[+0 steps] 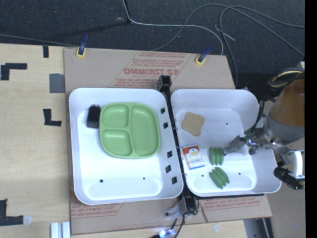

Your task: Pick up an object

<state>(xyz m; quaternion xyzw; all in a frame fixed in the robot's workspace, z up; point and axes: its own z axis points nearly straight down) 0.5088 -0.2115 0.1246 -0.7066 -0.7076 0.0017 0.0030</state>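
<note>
A single fixed camera looks down from above at a slight slant, far enough back to take in both white bins: the left bin (84, 148) at centre left, the right bin (237, 103) at centre right, dark floor across the top.

Two white bins sit side by side on the surface (29, 148); the left bin (86, 182) holds a green divided plate (130, 130) with a small black block (93, 116) touching its left edge; the right bin (237, 108) holds a tan cookie (192, 123), a small red-and-white packet (192, 157) and two green pea pods (217, 155) (219, 176); the gripper (229, 148) reaches in from the right, its fingers (234, 145) just beside the upper pod
</note>
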